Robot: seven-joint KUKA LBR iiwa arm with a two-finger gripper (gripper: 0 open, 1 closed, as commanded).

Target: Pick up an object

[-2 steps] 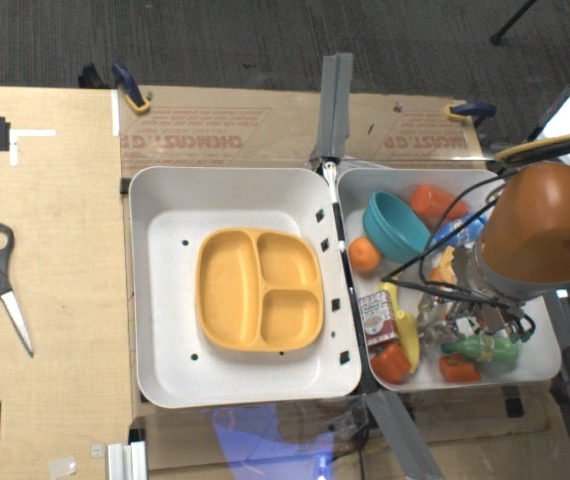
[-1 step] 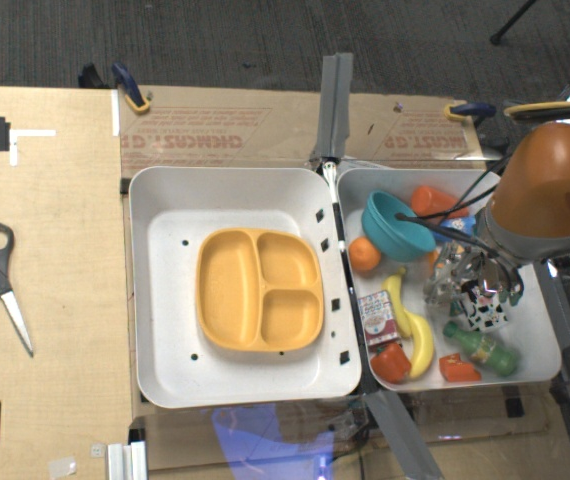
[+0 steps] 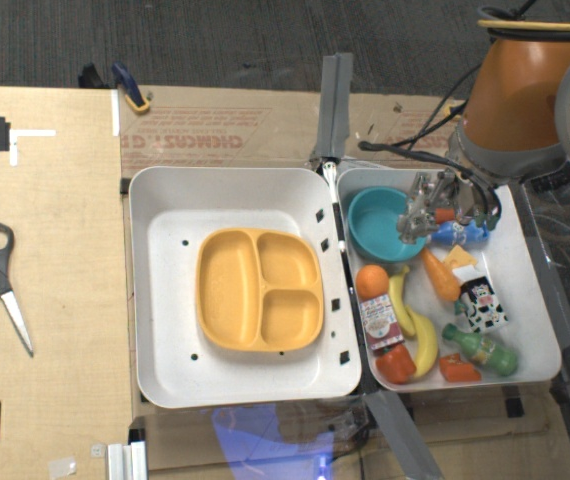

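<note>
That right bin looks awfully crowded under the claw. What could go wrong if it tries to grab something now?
The gripper hangs at the teal bowl rim, beside a blue toy and carrot. Likely risks:
1. It might pinch the bowl's rim and tip it, or slip off.
2. The items touch each other, so closing could shove neighbours like the orange or catch two things.
3. The right bin wall is close; a pushed object may wedge there.

Right bin [image 3: 537, 298], right of frame centre: teal bowl [image 3: 377, 223] upright at upper left; orange [image 3: 372, 281] just below; banana [image 3: 417, 326] lying lengthwise; red-labelled bottle [image 3: 379, 326] beside it; carrot [image 3: 442, 276], cow-print carton [image 3: 480, 305], green bottle [image 3: 485, 351] toward lower right; blue item [image 3: 462, 233] near top.
</note>
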